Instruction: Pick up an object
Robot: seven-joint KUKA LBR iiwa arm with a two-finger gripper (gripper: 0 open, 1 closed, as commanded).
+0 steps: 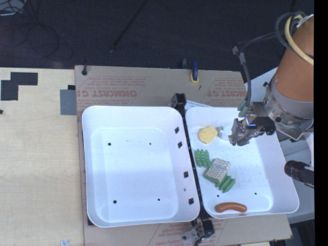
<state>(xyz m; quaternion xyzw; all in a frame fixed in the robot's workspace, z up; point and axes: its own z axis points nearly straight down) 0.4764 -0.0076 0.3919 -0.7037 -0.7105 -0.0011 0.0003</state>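
Sausage nearest the lens, gripper over the right bin

Closest to the camera, an orange sausage [230, 207] lay at the front edge of the right bin [279, 201]. Behind it sat green pods [226, 183], a checkered block [217, 170], more green pieces [202, 158] and a yellow round [208, 135]. The gripper [239, 136] hung just right of the yellow round, nothing visibly between its tips; whether they were apart could not be told. The left bin [92, 152] stood alongside.
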